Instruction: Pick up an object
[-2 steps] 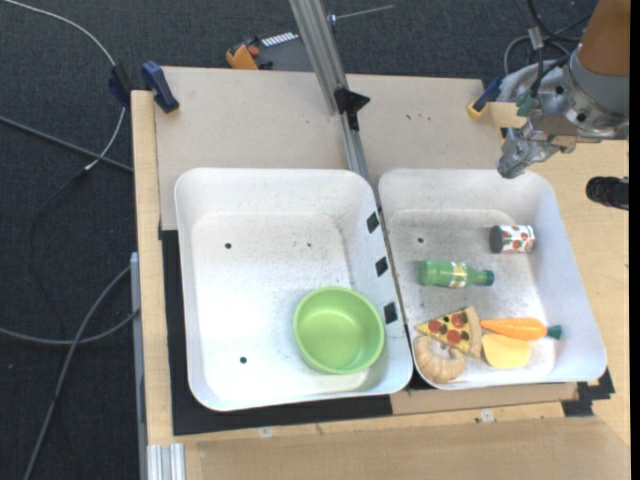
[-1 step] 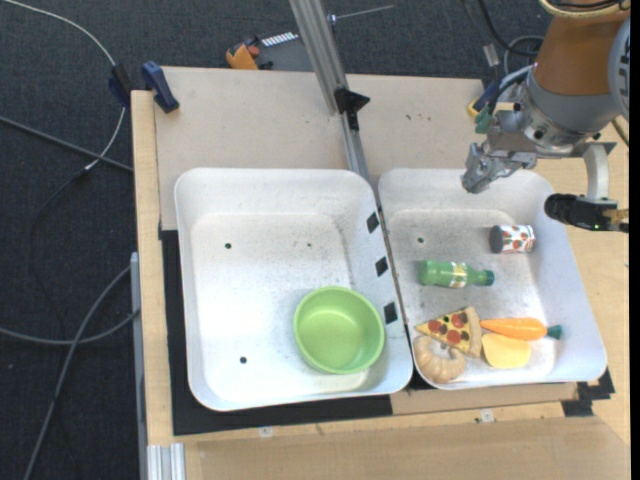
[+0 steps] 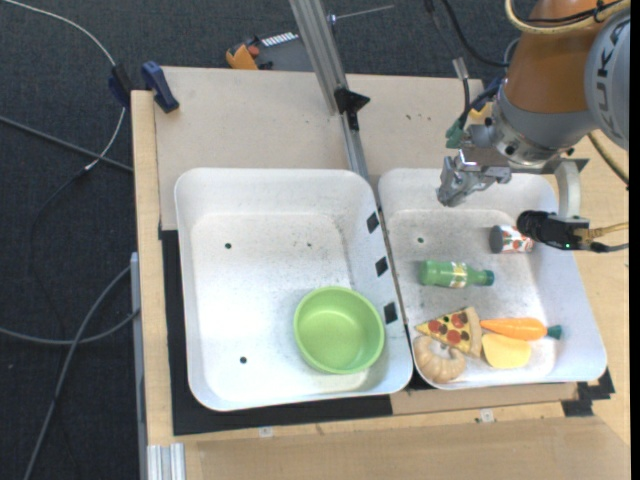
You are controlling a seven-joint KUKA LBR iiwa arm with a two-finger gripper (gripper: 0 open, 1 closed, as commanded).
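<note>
My gripper (image 3: 452,190) hangs over the far edge of the right bin (image 3: 590,318), above and behind the objects, with nothing seen between its fingers. In that bin lie a green bottle (image 3: 455,274) on its side, a pizza slice (image 3: 452,329), a bagel-like pastry (image 3: 440,360), an orange carrot (image 3: 516,327) with a yellow wedge (image 3: 506,353) under it, and a small white and red item (image 3: 511,238) near the far right. A green bowl (image 3: 338,329) sits in the left bin (image 3: 200,268).
A metal pole (image 3: 325,58) slants across the bench behind the bins. A black device with cable (image 3: 555,230) hangs by the right bin's far right. A blue clamp (image 3: 158,84) grips the bench's far left corner.
</note>
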